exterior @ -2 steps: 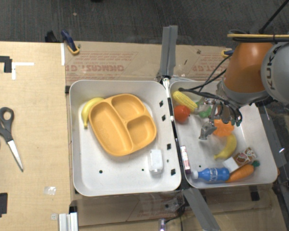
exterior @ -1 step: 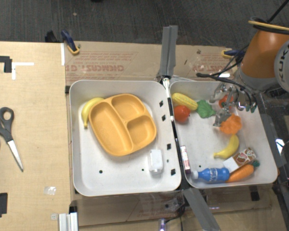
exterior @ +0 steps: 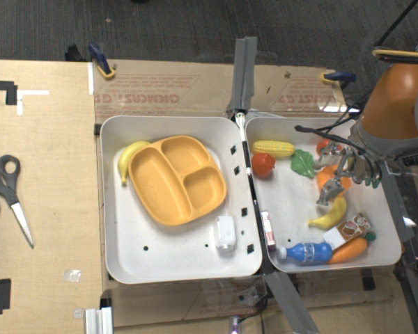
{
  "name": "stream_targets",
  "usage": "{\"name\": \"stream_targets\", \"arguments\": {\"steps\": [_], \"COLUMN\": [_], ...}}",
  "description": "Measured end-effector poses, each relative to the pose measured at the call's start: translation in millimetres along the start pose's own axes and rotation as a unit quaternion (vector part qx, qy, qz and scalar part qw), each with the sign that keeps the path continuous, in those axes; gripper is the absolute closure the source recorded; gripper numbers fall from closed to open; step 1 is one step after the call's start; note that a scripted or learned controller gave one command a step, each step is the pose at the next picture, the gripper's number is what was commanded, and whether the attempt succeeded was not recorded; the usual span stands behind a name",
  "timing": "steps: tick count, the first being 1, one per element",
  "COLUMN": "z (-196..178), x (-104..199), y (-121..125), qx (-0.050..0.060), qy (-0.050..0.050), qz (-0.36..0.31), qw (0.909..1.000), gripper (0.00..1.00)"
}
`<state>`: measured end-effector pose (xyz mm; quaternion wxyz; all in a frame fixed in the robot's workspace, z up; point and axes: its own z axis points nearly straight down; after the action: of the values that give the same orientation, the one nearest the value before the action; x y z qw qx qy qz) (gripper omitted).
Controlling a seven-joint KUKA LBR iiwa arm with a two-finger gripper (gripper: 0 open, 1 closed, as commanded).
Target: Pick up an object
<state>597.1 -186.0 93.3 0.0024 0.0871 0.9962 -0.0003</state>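
Orange band and grey wrist are down low over the right bin (exterior: 282, 127), and the claw (exterior: 332, 185) hangs just above the clutter there. Whether its tips are spread or pressed together, I can't tell from where I'm standing; metal and toys blur into one another at that spot. Nothing is visibly caught between them, so I'd call this the approach, not yet a pick.

Right under the claw lies a banana (exterior: 329, 215), curved, near the bin's right side. Beside the tips there's something orange (exterior: 327, 177) and a green leafy piece (exterior: 303, 163) just left of it. Further left sit a corn cob (exterior: 273, 147) and a tomato (exterior: 262, 164), close together by the divider. Along the near wall, a blue bottle (exterior: 306, 253) lies on its side touching a carrot (exterior: 349, 249).

Over in the left bin (exterior: 125, 256), a yellow divided plate (exterior: 178, 179) rests with a second banana (exterior: 128, 160) tucked at its edge.

Next move, I reckon: settle on one target, likely that banana below, drop straight onto it and straddle its narrow width without nudging the neighbours.
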Motion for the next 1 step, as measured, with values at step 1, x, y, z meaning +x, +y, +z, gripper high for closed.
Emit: {"name": "stream_targets", "arguments": {"steps": [1], "z": [-10.6], "x": [-1.8], "y": [1.6], "qx": [0.001], "qy": [-0.003], "qz": [-0.002], "qw": [1.0], "gripper": [1.0]}}
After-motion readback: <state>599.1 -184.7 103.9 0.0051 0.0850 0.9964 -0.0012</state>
